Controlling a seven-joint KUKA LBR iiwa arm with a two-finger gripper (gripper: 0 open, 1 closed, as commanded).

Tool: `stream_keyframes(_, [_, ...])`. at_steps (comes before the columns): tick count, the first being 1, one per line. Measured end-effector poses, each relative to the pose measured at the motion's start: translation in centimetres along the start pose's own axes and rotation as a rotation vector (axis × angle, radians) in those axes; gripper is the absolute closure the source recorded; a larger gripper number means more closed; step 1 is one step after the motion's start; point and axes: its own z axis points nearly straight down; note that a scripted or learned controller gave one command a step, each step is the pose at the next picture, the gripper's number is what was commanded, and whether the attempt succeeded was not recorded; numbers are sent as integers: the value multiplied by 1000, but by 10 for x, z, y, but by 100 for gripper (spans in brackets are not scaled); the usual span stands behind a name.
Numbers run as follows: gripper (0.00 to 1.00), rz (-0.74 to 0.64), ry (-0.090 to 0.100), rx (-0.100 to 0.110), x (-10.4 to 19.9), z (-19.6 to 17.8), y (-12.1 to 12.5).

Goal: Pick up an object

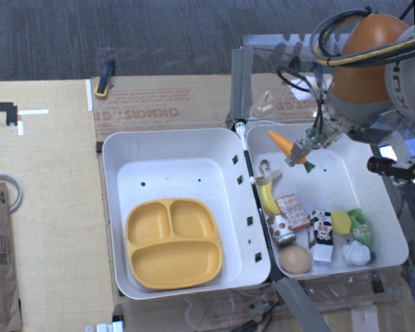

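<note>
Although our gripper [302, 152] hangs over the far part of the right bin [385, 187], the pick is not finished as far as we can judge. A toy carrot [284, 144] lies right at the fingertips, its orange body reaching out to their upper left, and it may be pinched between them, but at this slant we cannot tell whether the fingers have closed on it or merely stand beside it. What remains is a confirmed grip and a clear lift away from the bin. We read the carrot's long axis as diagonal, its tip pointing toward the bin's far left corner and its green end (just a speck near the fingers) toward the near right. Its neighbours, a banana [267, 197] among them, lie nearer the camera.
</note>
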Motion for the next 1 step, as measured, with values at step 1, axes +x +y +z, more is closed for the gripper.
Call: stream_keyframes(1, [100,-9,0,0,-9,-13,7])
